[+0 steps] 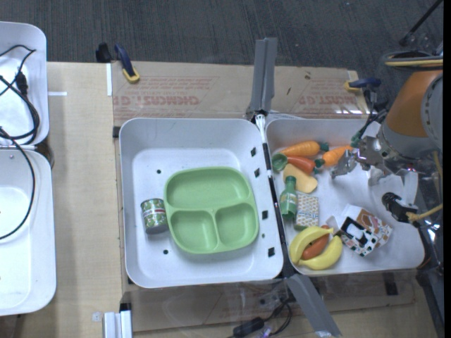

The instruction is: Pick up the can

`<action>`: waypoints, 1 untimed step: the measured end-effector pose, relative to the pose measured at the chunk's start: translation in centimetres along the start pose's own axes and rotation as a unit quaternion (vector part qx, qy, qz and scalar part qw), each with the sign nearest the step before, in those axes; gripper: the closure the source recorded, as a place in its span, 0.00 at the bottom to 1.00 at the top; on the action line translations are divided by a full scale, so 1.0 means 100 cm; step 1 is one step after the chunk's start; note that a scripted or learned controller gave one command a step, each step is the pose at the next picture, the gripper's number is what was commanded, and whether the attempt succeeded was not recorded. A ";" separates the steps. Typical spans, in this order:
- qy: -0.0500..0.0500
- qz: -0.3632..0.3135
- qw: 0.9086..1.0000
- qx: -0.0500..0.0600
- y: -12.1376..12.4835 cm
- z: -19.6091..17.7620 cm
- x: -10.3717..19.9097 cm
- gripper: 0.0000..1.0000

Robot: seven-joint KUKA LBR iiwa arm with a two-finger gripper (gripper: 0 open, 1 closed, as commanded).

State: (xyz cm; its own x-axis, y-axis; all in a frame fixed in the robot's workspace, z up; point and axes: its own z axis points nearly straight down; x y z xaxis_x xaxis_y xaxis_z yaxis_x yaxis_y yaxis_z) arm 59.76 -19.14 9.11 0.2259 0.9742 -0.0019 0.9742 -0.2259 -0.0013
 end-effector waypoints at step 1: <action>0.001 0.082 0.997 0.001 -0.048 0.000 0.079 0.00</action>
